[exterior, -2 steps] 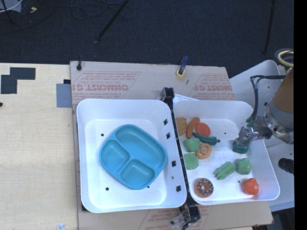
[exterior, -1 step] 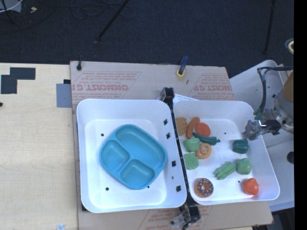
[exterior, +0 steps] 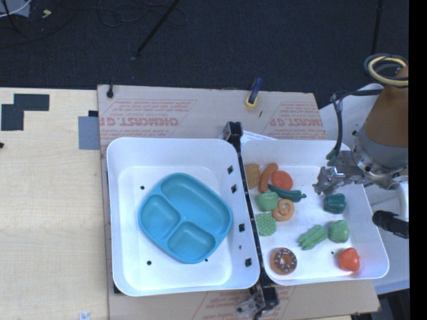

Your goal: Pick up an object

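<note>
The right bin (exterior: 373,272) holds several toy foods. Among them are a dark green pepper (exterior: 334,203), a light green fruit (exterior: 339,231), a red-orange fruit (exterior: 349,259), a green bean bundle (exterior: 311,236), a chocolate donut (exterior: 284,261), an orange ring (exterior: 284,210), a red tomato (exterior: 282,180) and a sausage (exterior: 267,175). My gripper (exterior: 329,181) hangs low at the bin's right side, just above and slightly left of the dark green pepper. Nothing shows held in it.
The left bin (exterior: 123,259) bears a blue divided plate (exterior: 185,217). A black divider (exterior: 244,205) separates the two bins. The arm's orange band (exterior: 390,115) and grey wrist rise over the right bin's far right corner. A yellow-blue clamp (exterior: 253,95) sits on the cardboard behind.
</note>
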`<state>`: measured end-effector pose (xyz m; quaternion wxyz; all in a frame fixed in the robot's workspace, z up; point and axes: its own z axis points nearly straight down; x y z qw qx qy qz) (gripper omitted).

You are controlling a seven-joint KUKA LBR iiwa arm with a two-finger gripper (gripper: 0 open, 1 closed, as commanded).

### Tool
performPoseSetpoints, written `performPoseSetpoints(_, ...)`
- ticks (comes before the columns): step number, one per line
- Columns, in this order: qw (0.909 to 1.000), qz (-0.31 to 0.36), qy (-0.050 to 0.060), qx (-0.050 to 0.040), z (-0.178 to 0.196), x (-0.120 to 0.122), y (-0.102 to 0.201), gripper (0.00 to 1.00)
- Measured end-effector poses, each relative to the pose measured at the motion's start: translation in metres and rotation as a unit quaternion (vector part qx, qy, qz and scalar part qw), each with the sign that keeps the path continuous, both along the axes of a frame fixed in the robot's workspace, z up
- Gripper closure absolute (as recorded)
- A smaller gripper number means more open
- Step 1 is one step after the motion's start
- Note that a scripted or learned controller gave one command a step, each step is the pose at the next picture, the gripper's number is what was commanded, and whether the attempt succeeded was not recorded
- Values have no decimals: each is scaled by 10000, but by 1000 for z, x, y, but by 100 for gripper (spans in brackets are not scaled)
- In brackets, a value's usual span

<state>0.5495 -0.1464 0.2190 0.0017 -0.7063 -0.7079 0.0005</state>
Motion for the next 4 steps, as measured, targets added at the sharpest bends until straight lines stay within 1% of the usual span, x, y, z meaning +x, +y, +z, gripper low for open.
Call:
performPoseSetpoints(1,10000,10,-5,0,0,19,49,100)
performPoseSetpoints(2,10000,10,7,1,-2,18,109,100)
performPoseSetpoints(3,10000,20,-1,4,7,23,170,100)
performPoseSetpoints(4,10000,13,-8,1,19,38,218,100)
